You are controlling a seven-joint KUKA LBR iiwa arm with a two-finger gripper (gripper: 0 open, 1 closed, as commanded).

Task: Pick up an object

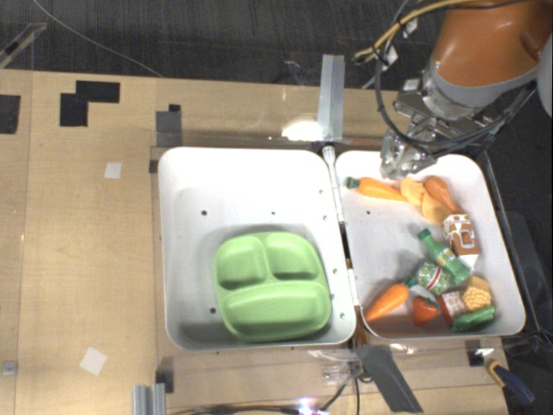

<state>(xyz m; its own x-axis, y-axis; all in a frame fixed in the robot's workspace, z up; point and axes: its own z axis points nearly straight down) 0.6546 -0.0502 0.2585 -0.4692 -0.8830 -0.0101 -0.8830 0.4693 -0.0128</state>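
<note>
The gripper [403, 158] hangs at the upper right of the frame, right over the back rim of the right bin [510, 258], and from this slanted angle I cannot tell whether its fingers are released or clenched; nothing shows between them. The nearest candidates sit just below it: a carrot [377, 188] lying flat toward the divider, and a yellowish piece [415, 192] touching an orange one [438, 194] beside it.

Here is the risk, as I read it. Those 3 items crowd together near the back wall, so a descent could land on 2 at once, nudge one aside, or clip the rim. The carrot is round and tapered and could roll out of a pinch. Further down the frame, a second carrot [387, 300], a tomato-like piece [424, 311], a corn cob [477, 296] and small packets lie jumbled and overlapping, so a clean grip looks harder there.

The left bin [186, 232] holds 1 green divided tray [271, 285], well apart from the rest. Both bins are smooth glossy white, set in a pale wooden desk [78, 258] with dark carpet [207, 15] across the top of the frame.
</note>
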